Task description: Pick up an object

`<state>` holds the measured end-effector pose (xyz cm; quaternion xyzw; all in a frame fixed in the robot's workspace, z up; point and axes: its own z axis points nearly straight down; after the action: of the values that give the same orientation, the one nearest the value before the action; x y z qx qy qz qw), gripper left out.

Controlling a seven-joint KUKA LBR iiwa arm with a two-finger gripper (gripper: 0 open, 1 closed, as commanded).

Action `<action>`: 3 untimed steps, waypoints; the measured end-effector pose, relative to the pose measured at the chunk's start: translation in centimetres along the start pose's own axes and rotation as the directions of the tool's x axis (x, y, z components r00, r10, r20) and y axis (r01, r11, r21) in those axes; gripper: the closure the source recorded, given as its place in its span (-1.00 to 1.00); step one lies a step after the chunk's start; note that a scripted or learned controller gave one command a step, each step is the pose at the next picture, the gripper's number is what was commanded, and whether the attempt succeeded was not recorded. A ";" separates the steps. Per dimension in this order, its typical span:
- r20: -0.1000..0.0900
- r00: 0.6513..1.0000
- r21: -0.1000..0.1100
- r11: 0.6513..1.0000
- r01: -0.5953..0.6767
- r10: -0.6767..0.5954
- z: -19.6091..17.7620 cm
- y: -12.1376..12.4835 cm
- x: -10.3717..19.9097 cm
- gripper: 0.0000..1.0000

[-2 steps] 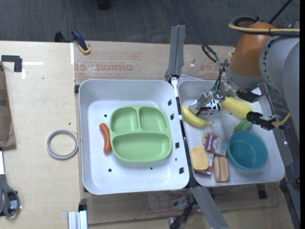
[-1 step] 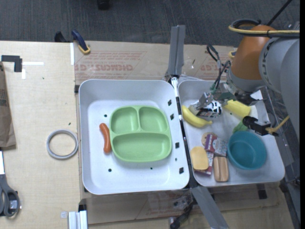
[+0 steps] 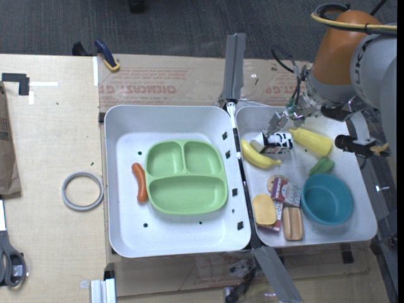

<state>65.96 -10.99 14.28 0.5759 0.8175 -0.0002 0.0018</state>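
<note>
The gripper (image 3: 278, 124), fingers slightly spread, hovers over a small black-and-white toy (image 3: 278, 142) near the right white bin's (image 3: 363, 232) far edge, crowded by a yellow plastic banana (image 3: 257, 155), so closing may nudge or miss it.

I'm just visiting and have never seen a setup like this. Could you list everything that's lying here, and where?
divided plate: 1, light green, in the left bin
carrot: 1, orange, left bin, beside the plate's left edge
left bin: 1, white, middle of the bench
right bin: 1, white, beside the left bin
banana: 1, yellow, right bin, near its left wall
black-and-white toy: 1, right bin, under the gripper
yellow toy: 1, right bin, far side
bowl: 1, blue, right bin
green item: 1, just beyond the bowl
tape ring: 1, grey, on the bench left of the bins
arm: 1, grey and orange, from the right
gripper: 1, over the right bin
</note>
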 end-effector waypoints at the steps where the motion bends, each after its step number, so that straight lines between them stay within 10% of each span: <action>1: 0.000 1.000 0.000 1.000 0.031 -0.031 -1.1 -2.4 -4.3 -1.00; 2: -0.001 0.990 0.001 0.990 -0.139 0.139 -9.4 -1.2 -0.3 -1.00; 3: -0.002 0.996 0.004 0.996 -0.085 0.085 -7.9 -0.5 4.1 -1.00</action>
<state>64.06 -7.27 22.14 0.6104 0.7921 -0.0009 -0.0002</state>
